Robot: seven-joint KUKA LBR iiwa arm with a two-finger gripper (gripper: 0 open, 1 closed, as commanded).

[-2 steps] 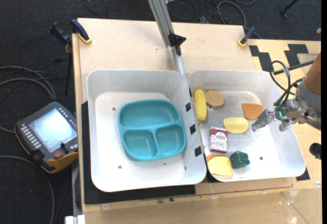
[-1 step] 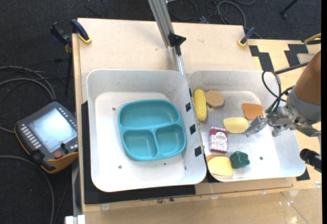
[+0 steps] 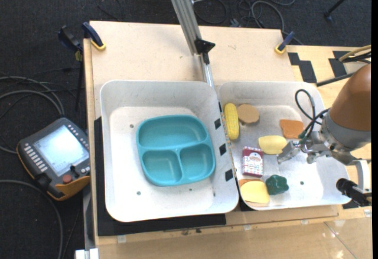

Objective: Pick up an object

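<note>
Right bin (image 3: 307, 190) w/ food toys; tool (image 3: 298, 151) over it by yellow piece (image 3: 272, 144), grip state can't tell.

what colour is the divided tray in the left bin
Teal, a light blue-green all over. The divided tray shows clearly in the camera view, lying in the left bin.

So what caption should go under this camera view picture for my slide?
Robot gripper hovers by toy food in the right bin; a teal tray sits in the left bin.
</note>
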